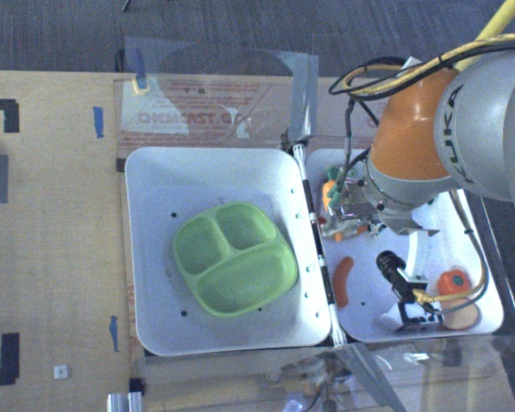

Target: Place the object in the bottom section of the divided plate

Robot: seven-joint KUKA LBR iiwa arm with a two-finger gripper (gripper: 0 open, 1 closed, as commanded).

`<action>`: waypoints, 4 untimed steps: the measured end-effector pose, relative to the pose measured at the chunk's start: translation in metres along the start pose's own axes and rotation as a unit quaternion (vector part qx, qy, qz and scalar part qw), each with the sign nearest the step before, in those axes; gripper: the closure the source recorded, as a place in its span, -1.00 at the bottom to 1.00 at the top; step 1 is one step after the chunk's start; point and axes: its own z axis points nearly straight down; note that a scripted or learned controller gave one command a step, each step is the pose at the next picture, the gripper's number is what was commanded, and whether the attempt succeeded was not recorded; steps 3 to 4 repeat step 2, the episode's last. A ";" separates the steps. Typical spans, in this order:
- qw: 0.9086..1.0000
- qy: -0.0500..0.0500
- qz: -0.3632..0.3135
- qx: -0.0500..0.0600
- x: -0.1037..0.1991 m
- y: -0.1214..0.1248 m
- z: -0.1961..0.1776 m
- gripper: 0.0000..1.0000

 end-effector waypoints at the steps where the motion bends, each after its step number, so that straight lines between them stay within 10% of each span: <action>1: 1.000 0.001 -0.002 0.001 0.046 -0.060 -0.011 1.00; 2: 1.000 0.001 -0.002 0.001 0.046 -0.060 -0.011 -1.00; 4: 1.000 0.001 -0.002 0.001 0.046 -0.060 -0.011 -1.00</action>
